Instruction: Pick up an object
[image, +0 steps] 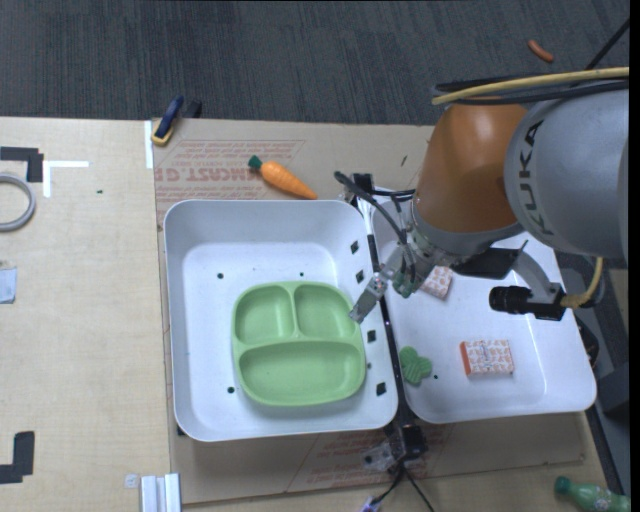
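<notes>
My claw (385, 285) hangs over the divider between the two bins; I cannot tell how it is set. The nearest pick is the small pink block (437, 284), just beside the claw on the right bin's (560, 395) side. The green plate (298, 343) lies on the other side of the divider, in the left bin (200, 300).

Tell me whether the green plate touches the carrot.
Apart. The camera view shows the green plate inside the left bin; the carrot lies outside it.
</notes>
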